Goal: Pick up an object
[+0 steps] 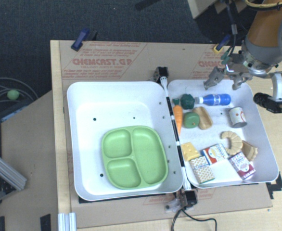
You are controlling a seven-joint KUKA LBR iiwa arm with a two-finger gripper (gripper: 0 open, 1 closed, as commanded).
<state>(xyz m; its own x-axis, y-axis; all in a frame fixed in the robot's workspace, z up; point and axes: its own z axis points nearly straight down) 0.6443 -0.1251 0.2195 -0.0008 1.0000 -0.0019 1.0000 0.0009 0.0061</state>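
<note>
A: The arm [268, 28] comes in from three o'clock, and the gripper [224, 80] hangs over the far rim of the right bin [271, 160], up at twelve o'clock of that bin.

B: Fingers?

A: Spread wide, two grey fingers [211, 80] splayed apart with nothing between them.

B: What lies nearest under it?

A: A blue bottle [216, 99] lying flat, white cap toward nine o'clock, just below the gripper. Touching that cap end is a dark green lump [186, 100].

B: And along the bin's left wall?

A: A carrot [178, 117] running twelve to six beside the divider. Next to it a green apple [191, 121], and a tan roll [203, 118] leaning against the apple at its three o'clock.

B: Right side?

A: A small can [237, 116] on its side, toward three o'clock. Below it a croissant [233, 140], with a tan piece [249, 151] just beside it.

B: Bottom of the bin?

A: A yellow cheese wedge [189, 151], a checked box [201, 170] at its six o'clock, a red-and-white carton [215, 154] in the middle, and a red packet [242, 166] at five o'clock.

B: The left bin [83, 129]?

A: A green tray [133, 156] with three compartments, sitting toward six o'clock, well apart from the gripper.
</note>
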